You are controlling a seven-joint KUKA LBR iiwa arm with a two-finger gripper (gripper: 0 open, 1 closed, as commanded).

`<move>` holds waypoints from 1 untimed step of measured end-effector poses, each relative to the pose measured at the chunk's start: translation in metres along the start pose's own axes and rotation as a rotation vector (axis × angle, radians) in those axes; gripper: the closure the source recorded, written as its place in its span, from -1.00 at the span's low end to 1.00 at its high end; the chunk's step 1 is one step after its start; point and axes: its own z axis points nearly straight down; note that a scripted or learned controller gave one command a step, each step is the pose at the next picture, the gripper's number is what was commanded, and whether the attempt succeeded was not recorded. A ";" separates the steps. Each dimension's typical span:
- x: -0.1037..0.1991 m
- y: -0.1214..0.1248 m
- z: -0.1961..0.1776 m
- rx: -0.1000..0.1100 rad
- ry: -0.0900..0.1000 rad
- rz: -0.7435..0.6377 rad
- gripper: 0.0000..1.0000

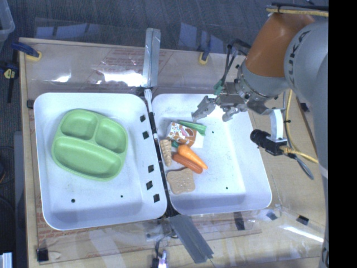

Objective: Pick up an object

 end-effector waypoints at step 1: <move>0.008 -0.064 0.164 -0.003 0.000 0.023 -1.00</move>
